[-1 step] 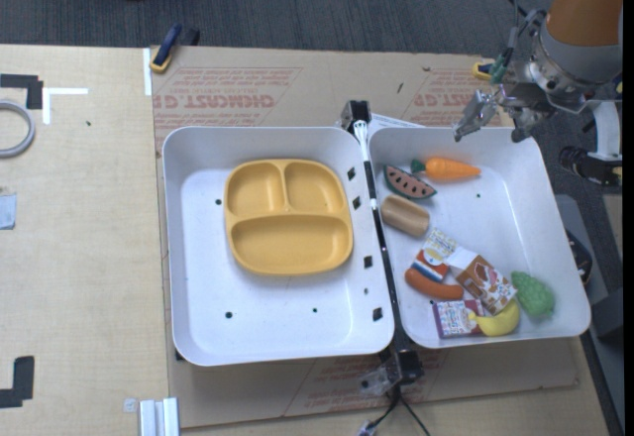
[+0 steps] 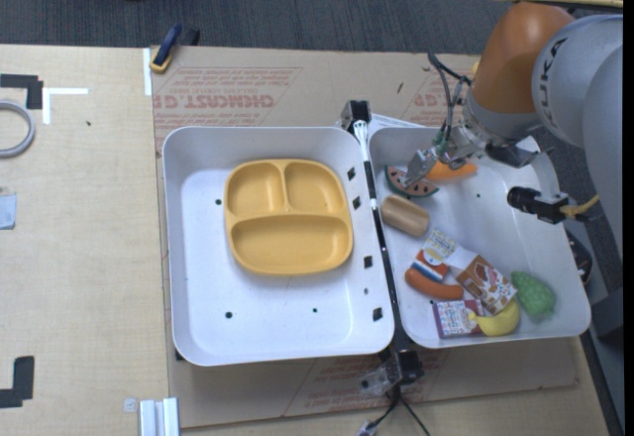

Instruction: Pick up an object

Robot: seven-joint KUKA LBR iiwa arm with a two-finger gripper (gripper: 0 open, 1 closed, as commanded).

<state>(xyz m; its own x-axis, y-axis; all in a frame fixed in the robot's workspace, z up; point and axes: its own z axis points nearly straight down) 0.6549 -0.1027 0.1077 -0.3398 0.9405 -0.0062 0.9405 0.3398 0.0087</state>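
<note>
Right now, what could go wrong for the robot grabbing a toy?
The gripper sits low in the right bin, right by the watermelon slice and an orange piece. It might nudge one away or catch two at once. It is also close to the bin's back wall, so it could bump that. The bread roll lies just beside the slice and might get knocked and roll.

watermelon slice [image 2: 411, 182], lying flat, right bin [image 2: 555, 256]

The arm [image 2: 555, 67] reaches in, hand [image 2: 428, 164] lowered.
</note>
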